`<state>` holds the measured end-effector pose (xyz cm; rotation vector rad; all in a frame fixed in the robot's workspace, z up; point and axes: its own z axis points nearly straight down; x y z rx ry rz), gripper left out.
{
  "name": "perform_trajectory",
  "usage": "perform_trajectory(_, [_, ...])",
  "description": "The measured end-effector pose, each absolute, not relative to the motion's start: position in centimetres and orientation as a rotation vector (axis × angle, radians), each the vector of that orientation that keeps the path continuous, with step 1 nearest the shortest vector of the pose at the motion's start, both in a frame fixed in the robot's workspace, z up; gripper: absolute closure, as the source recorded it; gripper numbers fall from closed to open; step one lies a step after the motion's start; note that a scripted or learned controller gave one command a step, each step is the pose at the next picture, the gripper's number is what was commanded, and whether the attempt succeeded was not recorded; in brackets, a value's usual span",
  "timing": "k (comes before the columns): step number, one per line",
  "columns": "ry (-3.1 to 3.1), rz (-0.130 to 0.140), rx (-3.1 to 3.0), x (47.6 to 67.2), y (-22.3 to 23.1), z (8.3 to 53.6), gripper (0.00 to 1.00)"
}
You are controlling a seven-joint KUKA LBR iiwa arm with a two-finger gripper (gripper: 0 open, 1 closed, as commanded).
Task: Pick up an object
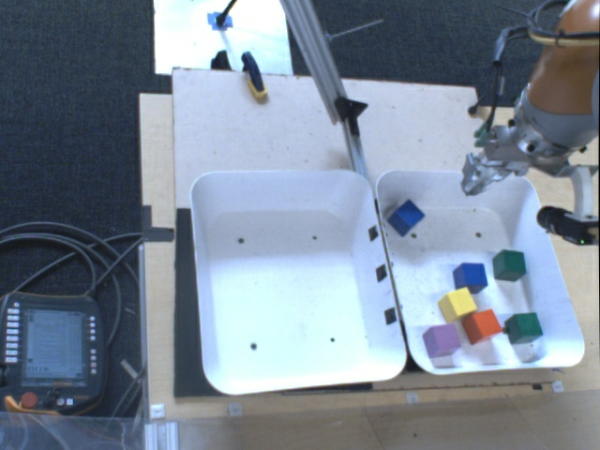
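Observation:
The right bin (544, 251) holds several small cubes: a blue one (406, 217) near its back left corner, another blue one (471, 277), two green ones (509, 264) (523, 327), a yellow one (457, 304), an orange one (483, 325) and a purple one (442, 340). My gripper (476, 178) hangs over the bin's back rim, to the right of the first blue cube and apart from every cube. Nothing shows between its fingertips.
The left bin (281, 279) lies beside the right one. A slanted metal pole (319, 59) crosses the back of the bench. A teach pendant (52, 350) with cables sits at the left. A blue and yellow clamp (253, 75) lies at the back.

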<state>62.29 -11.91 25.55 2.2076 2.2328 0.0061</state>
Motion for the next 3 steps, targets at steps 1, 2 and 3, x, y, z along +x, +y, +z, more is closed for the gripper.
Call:
perform_trajectory(1, [2.233, 0.006, 2.207, 63.3, -6.0, 26.1, 1.00])
perform_trajectory(2, [2.234, 0.004, 2.210, 64.0, -0.8, 24.9, 1.00])
perform_trajectory(3, [2.234, 0.006, 2.208, 63.9, 4.5, 25.9, 1.00])
